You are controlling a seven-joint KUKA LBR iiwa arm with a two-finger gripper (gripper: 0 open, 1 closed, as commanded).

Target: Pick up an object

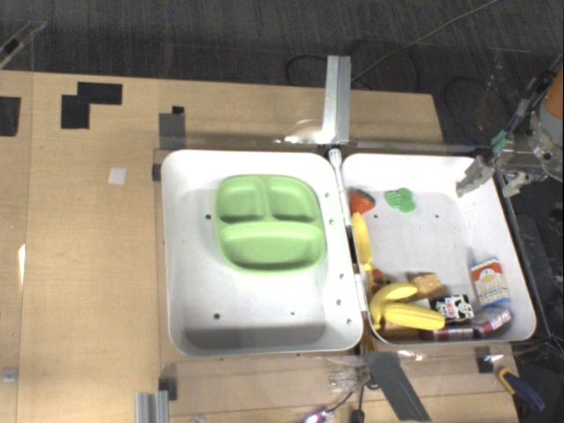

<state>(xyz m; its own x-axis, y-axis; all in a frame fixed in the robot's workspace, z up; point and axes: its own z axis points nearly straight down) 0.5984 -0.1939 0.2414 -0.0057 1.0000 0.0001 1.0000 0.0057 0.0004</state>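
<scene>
most objects, the two yellow plastic bananas (401,305) among them, lie down-left of the fingers (471,177) at the right white bin's (441,161) upper-right corner. whether those fingers are spread cannot be told.

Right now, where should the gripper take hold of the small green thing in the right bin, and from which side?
The small green thing lies flat and alone on the bare floor of the right bin, apart from the pile near the front wall. Coming straight down from above looks best, pinching across its narrower width, since nothing crowds it. The gripper is above the bin's far right corner.
</scene>
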